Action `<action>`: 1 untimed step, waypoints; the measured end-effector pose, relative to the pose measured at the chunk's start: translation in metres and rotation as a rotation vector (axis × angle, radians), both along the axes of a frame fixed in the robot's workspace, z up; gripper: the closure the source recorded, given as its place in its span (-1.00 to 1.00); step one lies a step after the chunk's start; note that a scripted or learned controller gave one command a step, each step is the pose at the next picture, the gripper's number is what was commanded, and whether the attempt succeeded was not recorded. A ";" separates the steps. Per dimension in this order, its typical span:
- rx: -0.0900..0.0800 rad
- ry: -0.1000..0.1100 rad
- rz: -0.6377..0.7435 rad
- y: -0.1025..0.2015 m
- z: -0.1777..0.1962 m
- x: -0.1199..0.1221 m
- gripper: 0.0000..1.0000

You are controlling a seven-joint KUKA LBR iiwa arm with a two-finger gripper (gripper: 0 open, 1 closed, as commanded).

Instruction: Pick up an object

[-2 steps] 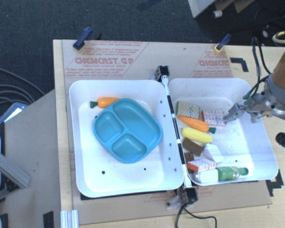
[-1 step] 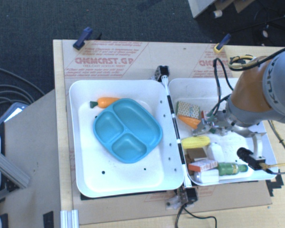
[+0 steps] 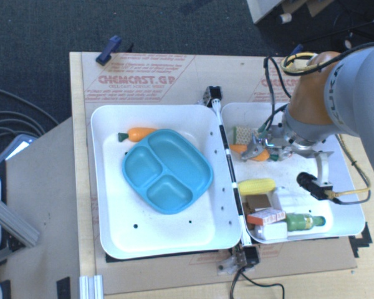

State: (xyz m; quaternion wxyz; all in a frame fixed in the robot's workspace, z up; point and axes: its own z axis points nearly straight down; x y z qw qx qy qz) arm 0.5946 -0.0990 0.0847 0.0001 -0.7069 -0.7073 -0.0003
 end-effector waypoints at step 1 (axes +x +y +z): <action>0.000 0.001 0.000 0.005 0.000 0.045 -1.00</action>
